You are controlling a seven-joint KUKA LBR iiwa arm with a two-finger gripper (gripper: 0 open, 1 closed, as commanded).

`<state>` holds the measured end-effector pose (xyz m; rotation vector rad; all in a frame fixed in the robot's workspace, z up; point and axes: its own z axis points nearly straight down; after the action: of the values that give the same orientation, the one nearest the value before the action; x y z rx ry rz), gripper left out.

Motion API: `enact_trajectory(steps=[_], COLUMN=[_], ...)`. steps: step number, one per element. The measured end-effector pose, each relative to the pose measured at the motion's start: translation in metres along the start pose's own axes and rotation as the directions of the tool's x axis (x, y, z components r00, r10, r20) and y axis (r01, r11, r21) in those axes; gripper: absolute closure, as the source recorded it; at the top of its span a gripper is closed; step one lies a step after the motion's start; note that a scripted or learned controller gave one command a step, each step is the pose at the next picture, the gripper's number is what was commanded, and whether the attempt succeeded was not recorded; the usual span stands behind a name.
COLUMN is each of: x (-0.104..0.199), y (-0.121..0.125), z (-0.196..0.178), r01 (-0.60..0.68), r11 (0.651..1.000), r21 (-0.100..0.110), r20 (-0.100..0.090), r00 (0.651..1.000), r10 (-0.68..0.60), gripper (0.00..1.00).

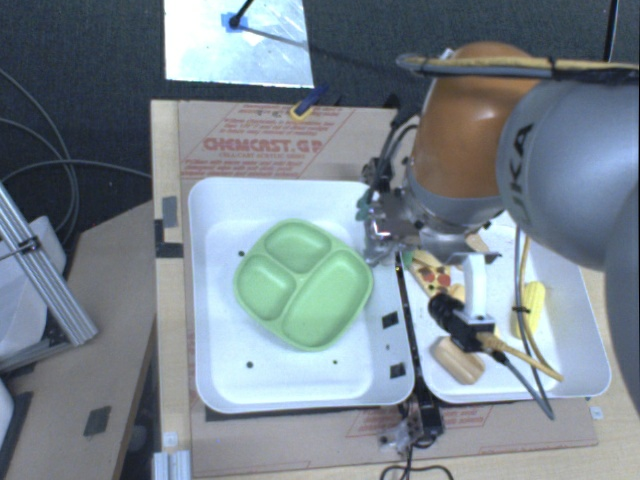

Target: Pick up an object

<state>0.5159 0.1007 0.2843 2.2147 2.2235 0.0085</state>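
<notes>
My gripper (385,230) hangs low over the divide between the two shallow white bins, its metal end hidden enough under my orange-banded wrist that I cannot tell how it is set. Nothing is visibly lifted, so I judge the pick not yet done. To the gripper's left, just beside it, lies the pale green three-compartment plastic plate (303,284) flat in the left white bin (225,388). On its other side, in the right white bin (580,368), lie a yellow corn-like piece (533,303), a tan bread-shaped block (457,360) and a red-spotted flat piece (432,272). Closing on one and raising it remains.
</notes>
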Motion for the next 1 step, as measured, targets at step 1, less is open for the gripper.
enact_trajectory(steps=[1], x=[-0.0364], y=[-0.0280], z=[-0.1007], r01=[-0.001], r11=[1.000], r21=[-0.008], r20=[-0.001], r00=[1.000], r10=[0.001], gripper=[1.00])
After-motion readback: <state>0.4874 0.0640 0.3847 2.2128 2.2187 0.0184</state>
